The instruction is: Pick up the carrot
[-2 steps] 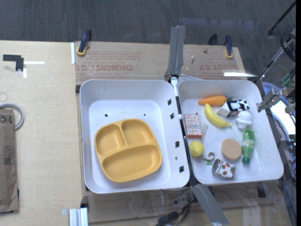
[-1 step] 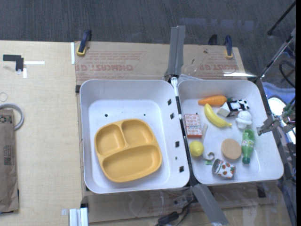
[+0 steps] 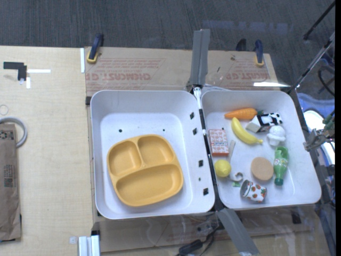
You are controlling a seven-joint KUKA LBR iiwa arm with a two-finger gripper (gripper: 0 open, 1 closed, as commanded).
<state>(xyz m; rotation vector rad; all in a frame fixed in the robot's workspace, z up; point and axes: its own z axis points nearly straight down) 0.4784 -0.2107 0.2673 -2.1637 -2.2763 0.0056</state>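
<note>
This looks like a robotics lab or test bench rather than a home. Two shallow white plastic bins [image 3: 101, 143] sit side by side on brown printed cardboard [image 3: 138, 71] held down by blue-and-yellow clamps [image 3: 95, 47]. The pale wooden benchtop [image 3: 42, 143] carries tape marks, grey carpet [image 3: 133, 9] lies beyond it, and loose black cables [image 3: 194, 245] trail along the front edge.

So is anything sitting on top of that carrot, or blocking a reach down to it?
Nothing visible lies on the carrot. It rests near the far wall of the right bin, open from above. The banana lies just in front of it and a black-and-white toy beside its tip.
</note>
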